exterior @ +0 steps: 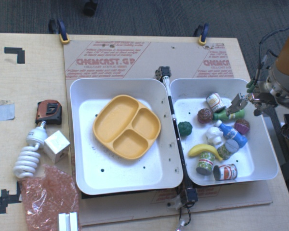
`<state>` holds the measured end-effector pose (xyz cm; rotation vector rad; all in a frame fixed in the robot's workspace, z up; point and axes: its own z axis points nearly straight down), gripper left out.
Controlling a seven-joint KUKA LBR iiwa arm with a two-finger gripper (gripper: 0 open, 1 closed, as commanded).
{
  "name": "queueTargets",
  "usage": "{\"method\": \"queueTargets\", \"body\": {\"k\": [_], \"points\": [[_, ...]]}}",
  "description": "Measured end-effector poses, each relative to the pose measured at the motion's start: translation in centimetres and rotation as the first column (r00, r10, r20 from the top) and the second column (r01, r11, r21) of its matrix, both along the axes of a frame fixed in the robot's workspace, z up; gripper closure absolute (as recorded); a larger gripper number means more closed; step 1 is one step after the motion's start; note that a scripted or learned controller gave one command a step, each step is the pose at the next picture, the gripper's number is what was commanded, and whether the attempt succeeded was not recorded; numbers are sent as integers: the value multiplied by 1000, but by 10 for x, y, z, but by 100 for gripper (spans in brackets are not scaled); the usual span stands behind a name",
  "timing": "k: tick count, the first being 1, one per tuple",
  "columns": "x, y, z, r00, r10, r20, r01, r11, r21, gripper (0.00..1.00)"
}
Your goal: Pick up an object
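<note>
Inside the left bin [82, 143], a yellow divided plate [127, 126]; right bin [267, 155] crowded with toys; gripper [242, 101] finger state unclear.

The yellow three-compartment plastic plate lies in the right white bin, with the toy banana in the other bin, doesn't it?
Not quite: the camera view shows the yellow three-compartment plastic plate in the left white bin. The toy banana is in the other bin, the right one.
</note>
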<state>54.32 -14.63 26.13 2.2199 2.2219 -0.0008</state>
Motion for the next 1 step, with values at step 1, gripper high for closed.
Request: {"method": "queueTargets", "body": {"k": [1], "points": [[48,-8,-157,1000,-1,0,1,1000,1,0]]}}
